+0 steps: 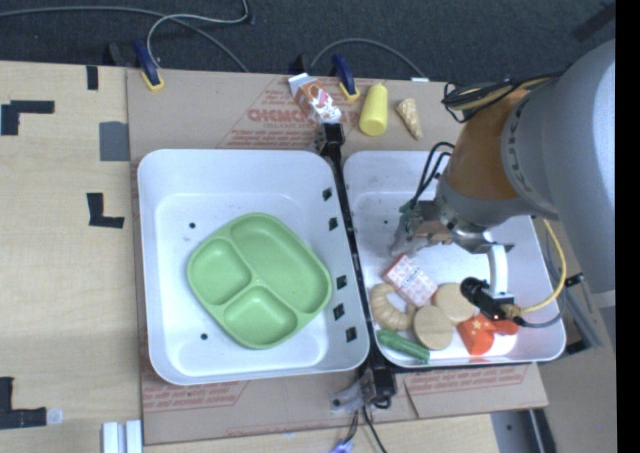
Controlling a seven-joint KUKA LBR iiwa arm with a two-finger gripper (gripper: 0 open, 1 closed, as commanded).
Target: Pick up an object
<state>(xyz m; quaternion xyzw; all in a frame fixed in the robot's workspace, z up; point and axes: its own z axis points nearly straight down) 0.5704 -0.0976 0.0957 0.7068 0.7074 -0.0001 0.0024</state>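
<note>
"chewy" on the cardboard sheet (262, 113)

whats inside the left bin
The left bin holds a green divided plate, lying flat with nothing in its three compartments. The bin floor beneath the plate is covered, so anything under it can't be seen.

grey arm (560, 141) reaching in from right, orange band (480, 156), wrist angled downward

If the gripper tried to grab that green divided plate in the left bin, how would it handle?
The green divided plate looks like rigid moulded plastic, so probably stiff and light. It lies flat and wide in the left bin, so likely hard to pinch except at its rim. Its smooth surface may be slippery.
</note>
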